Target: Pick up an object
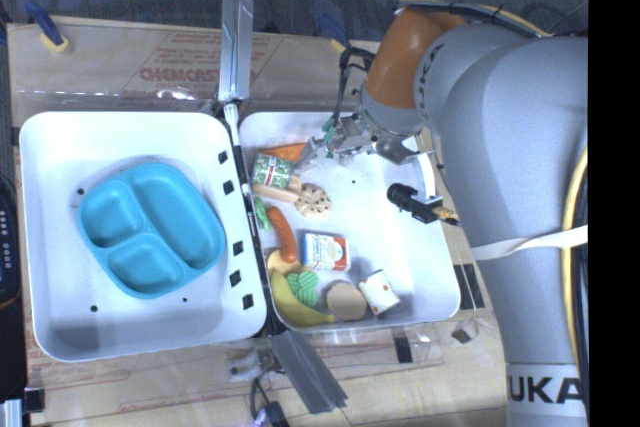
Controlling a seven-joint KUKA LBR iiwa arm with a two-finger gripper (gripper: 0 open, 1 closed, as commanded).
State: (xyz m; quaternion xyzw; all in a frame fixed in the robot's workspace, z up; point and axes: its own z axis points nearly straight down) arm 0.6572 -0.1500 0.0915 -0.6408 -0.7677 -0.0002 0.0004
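My gripper (330, 141) hangs low over the far end of the right bin (420, 255), under the orange wrist band. It sits just right of an orange carrot (285, 153) and above a green-labelled box (275, 172). Nothing shows between its tips. Nearer along the bin's left side lie a speckled cookie (314, 200), a red sausage (283, 233), a small red-and-white carton (323, 251), a banana (293, 305), a tan round piece (346, 300) and a small white cup (380, 292).
The left bin (60, 315) holds a blue divided plate (150, 227). A metal divider (234, 45) stands between the bins at the far side. The grey arm covers the bench's right part. The right bin's floor is bare near its right wall.
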